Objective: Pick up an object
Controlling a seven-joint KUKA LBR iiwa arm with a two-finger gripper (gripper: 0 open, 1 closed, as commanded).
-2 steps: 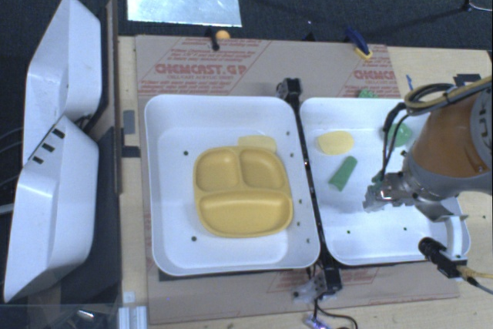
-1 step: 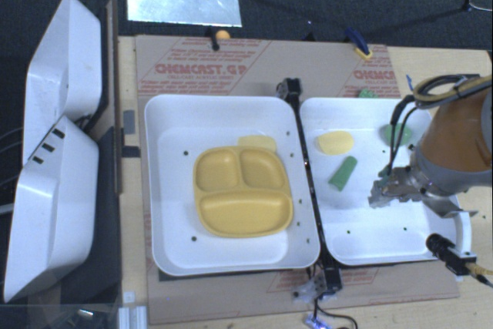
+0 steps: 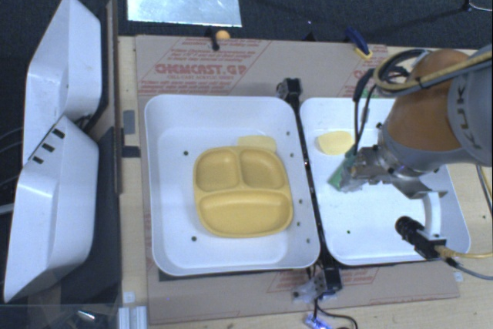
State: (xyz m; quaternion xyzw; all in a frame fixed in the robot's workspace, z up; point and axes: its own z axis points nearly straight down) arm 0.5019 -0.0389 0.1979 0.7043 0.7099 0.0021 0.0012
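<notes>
**Camera view: claw low in the right bin, round yellow disc just up-left of it**

Down over the right bin (image 3: 385, 236), near its left half: the claw (image 3: 348, 175), at the end of the arm (image 3: 425, 119) reaching in from the right. Seen from above and masked by the wrist, so cannot tell whether released or clenched, nor whether grasping anything. A green bit (image 3: 338, 179) at its tip – part of the tool or a small item, too blurred to settle.

Nearest candidate for the pick: a pale yellow disc (image 3: 335, 142), flat on the floor of the right bin near its upper-left corner. Lies just beside the claw, towards the far wall and slightly left – apart from it, not under it. Round, so no long axis to line up with; probably thin and hard to get under.

Across the divider (image 3: 305, 166), in the left bin (image 3: 171, 166): a yellow divided plate (image 3: 243, 191), and a pale flat piece (image 3: 256, 142) touching the plate's far rim. Both well apart from the claw.

In the way: little. Bin wall and divider close beside the disc, likely crowding a grab from the left.
</notes>
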